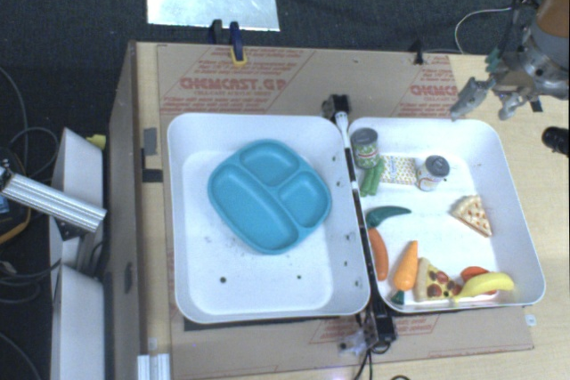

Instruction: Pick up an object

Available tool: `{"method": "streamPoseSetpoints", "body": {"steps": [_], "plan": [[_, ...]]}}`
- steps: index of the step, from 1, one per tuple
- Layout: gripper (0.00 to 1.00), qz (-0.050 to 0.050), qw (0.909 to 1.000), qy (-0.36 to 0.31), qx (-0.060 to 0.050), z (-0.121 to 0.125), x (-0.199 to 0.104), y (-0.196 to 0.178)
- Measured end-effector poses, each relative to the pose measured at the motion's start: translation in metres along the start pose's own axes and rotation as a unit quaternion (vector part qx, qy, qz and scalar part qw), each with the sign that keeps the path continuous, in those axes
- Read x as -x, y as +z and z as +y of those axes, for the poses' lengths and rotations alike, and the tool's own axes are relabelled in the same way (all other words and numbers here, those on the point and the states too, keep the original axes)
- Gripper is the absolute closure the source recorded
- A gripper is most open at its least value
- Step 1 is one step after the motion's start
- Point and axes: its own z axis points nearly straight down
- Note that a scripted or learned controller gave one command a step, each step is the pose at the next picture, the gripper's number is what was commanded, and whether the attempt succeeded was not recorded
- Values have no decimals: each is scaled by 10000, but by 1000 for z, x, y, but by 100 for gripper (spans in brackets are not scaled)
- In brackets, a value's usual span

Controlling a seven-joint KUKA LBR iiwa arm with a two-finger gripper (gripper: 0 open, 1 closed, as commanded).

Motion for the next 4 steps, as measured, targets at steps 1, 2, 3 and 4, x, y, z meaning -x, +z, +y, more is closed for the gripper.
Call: {"method": "streamPoseSetpoints", "body": {"steps": [1, 2, 3, 4], "plan": [[0, -2, 10000, -11, 34, -30, -60, 137], [0, 1, 10000, 11, -3, -89, -72, 126], [0, -14, 10000, 10, 48, -118, -78, 132], [0, -58, 9999, 10, 150, -90, -62, 146]]}}
